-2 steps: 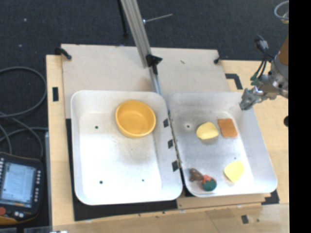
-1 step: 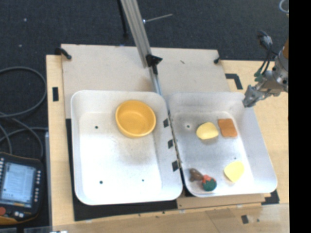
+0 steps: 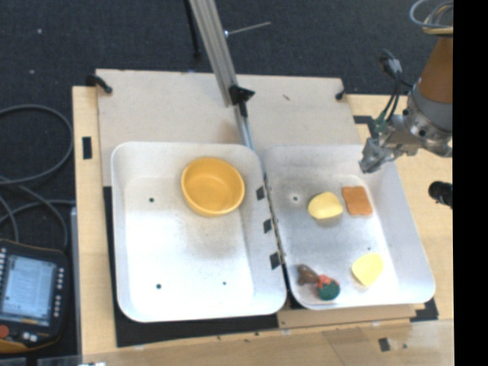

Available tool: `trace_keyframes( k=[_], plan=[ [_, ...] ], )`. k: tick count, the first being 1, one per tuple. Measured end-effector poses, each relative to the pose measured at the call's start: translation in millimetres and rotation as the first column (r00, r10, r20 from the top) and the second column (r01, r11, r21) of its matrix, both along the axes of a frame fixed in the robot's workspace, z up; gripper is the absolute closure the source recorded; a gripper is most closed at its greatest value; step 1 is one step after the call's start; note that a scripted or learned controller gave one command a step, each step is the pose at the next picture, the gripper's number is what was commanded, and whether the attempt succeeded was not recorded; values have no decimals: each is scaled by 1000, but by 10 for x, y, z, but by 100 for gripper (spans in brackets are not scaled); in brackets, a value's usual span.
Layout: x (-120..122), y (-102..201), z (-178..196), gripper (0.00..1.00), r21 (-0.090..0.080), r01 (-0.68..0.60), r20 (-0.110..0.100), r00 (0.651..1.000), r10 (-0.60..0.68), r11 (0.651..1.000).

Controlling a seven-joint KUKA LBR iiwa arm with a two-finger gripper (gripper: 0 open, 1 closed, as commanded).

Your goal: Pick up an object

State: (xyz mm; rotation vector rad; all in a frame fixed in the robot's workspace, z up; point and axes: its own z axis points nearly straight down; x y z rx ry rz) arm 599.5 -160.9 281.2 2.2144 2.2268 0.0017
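— One gripper (image 3: pixel 371 158) is seen over the upper right corner of the right bin (image 3: pixel 404 227); whether it is spread or pressed together cannot be told at this size.

— And below it?

— An orange-brown block (image 3: pixel 357 201) is found nearest, with a pale yellow lump (image 3: pixel 325 206) just beside it. A yellow wedge (image 3: pixel 367 268) and what may be a small toy (image 3: pixel 320 283) lie nearer the front. A yellow bowl (image 3: pixel 213 185) is seated in the left bin (image 3: pixel 152 280).
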Motion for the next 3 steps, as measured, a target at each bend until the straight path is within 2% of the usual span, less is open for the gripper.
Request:
trace_keyframes(
  k=[3],
  plan=[
    [10,1564,-93,100,1,-1,-1,1000,1,1000]
  ],
)
